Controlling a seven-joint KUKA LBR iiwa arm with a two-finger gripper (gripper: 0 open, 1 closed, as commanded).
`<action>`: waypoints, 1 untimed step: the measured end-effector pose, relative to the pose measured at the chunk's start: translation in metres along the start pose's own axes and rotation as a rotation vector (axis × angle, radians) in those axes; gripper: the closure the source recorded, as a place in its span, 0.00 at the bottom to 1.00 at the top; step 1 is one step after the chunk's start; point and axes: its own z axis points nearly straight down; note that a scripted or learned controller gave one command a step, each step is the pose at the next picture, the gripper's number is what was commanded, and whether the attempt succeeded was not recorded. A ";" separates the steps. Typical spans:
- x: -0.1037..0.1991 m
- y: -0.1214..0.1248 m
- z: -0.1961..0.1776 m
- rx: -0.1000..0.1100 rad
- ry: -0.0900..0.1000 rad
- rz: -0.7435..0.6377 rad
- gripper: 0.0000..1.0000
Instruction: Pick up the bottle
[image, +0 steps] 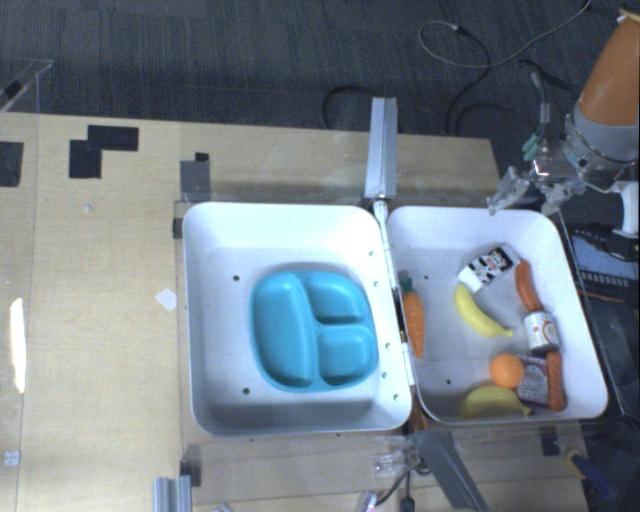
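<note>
You'll find the tool (528, 192) hovering over the back rim of the right bin (440, 228), near its far right corner, with its fingers spread apart and nothing between them. The bottle (487, 269), white with black markings, lies tilted in that bin's back half, just above a banana (478, 311). A carrot (413, 320) lies along the bin's left wall. The left bin (215, 240) holds a blue divided tray (314, 330) at its centre.
</note>
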 end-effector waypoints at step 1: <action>-0.040 0.002 0.127 0.002 0.000 0.020 0.00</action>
